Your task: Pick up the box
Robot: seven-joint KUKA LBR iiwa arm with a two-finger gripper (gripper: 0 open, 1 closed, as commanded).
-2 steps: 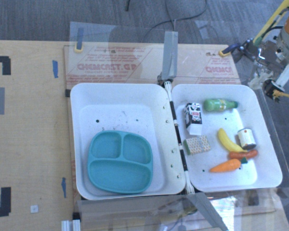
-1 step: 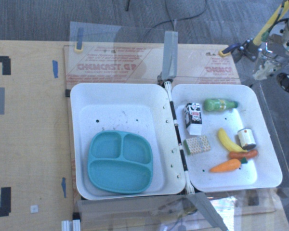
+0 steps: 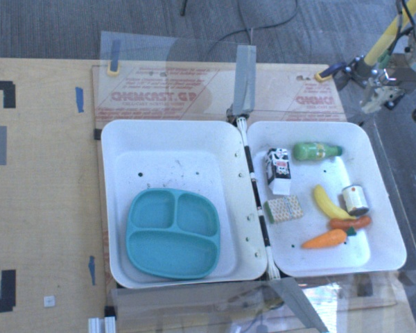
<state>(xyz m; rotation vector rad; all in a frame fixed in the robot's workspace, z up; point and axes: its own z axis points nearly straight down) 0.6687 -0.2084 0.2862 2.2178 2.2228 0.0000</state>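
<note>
Watching from above the surface, only the one camera view to go on. The box looks to me like the little black-and-white carton lying on its side in the right bin, up near that bin's left wall and well apart from the claw. The claw hangs up at the far right, outside the bins, tangled up visually with a yellow cable. Honestly can't tell if it's apart or together from here, it's just too small and cluttered.

Stuff I'd worry about:

- The carton sits close to the bin wall. If the claw drops straddling it sideways, I reckon one side lands on the rim or wall instead of the floor of the bin.
- There's a tan speckled block just beside the carton's lower end, maybe touching. It's boxy too, so the program could easily go for that instead, or pinch both and drag one.
- The green bottle is near the carton's top end, so there's not much slack that way either.
- A carton lying flat probably just slides if the close is off-centre.

The banana, can and carrot are far enough off. The teal plate in the left bin is no issue.
</note>
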